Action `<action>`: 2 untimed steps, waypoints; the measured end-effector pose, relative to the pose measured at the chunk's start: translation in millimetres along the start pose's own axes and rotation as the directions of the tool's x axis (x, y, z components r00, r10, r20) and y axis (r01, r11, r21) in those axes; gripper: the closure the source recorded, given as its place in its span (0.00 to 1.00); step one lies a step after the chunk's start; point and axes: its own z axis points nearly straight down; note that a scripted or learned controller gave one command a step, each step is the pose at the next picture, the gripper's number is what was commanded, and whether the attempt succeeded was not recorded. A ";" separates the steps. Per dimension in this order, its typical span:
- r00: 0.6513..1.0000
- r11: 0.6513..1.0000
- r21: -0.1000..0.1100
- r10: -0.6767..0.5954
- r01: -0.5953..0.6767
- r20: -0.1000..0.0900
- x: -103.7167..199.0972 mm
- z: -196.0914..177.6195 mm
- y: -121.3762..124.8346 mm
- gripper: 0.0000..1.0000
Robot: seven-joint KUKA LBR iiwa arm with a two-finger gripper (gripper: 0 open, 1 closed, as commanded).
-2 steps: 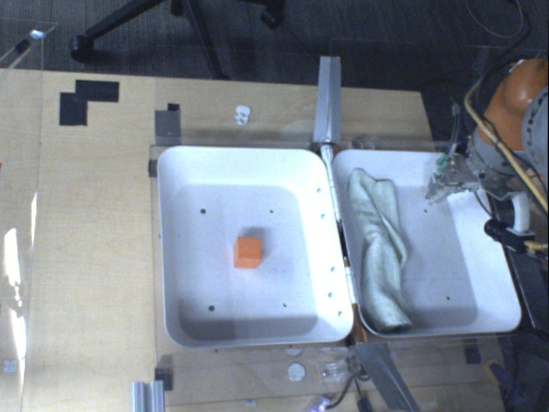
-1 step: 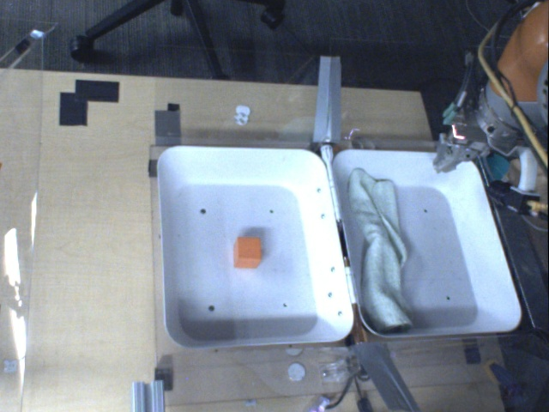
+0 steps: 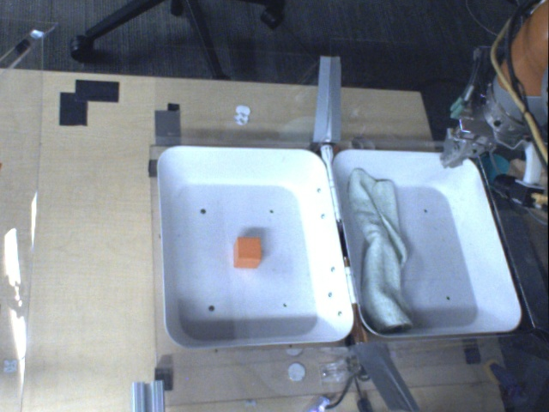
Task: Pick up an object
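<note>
View: I look down at a slant on a pale wooden bench [image 3: 94, 256] bearing two shallow white bins side by side.
My arm: it reaches in from the right edge, with cables looped around its wrist, above the far right corner of the right bin.
My pincer [image 3: 457, 148]: it hangs at the upper right rim of the right bin [image 3: 502, 269]; it is small and partly blurred, so I cannot tell how it stands, and I see nothing held in it.
Left bin [image 3: 171, 230]: a white tray with rounded corners and a few small dark dots on its floor.
Orange cube [image 3: 248, 251]: a small block resting on the floor of the left bin, near its middle, apart from every wall and well apart from my pincer.
Grey cloth [image 3: 382, 247]: a crumpled, twisted towel lying lengthwise along the left side of the right bin, from near the far wall to the near wall.
Divider: a grey metal bar [image 3: 328, 101] stands at the far end of the seam between the two bins.
Background: the dark legs of a chair base [image 3: 184, 7] on carpet beyond the bench.
</note>
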 end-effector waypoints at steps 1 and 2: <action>0.988 0.988 0.001 0.154 -0.154 -0.001 21.8 -39.8 -33.4 1.00; 0.990 0.990 0.001 0.140 -0.140 0.000 16.2 3.9 -7.8 1.00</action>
